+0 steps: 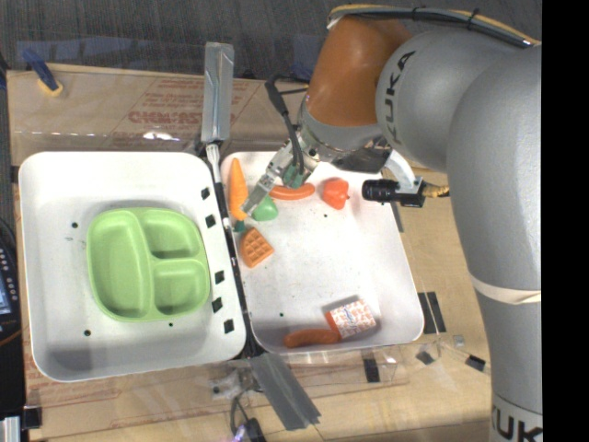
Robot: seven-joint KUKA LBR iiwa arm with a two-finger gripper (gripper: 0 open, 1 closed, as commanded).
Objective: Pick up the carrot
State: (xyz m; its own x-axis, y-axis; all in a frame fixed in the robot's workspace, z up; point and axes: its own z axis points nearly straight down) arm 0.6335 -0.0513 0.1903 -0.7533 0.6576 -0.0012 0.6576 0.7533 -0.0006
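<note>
A grey KUKA arm's two-finger gripper (260,191) reaches into the right white plastic bin (396,274), its jaws apart beside the long orange carrot (236,188) lying along the bin's left wall. A green divided tray (147,263) occupies the left white bin (46,247) on the cardboard-topped bench (110,99).

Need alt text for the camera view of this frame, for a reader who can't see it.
The grey KUKA arm's gripper hangs low over the top-left of the right bin, just beside an orange carrot lying along the bin's left wall. Nearby lie a green toy, a waffle piece and a sausage; the left bin holds a green divided plate.
</note>
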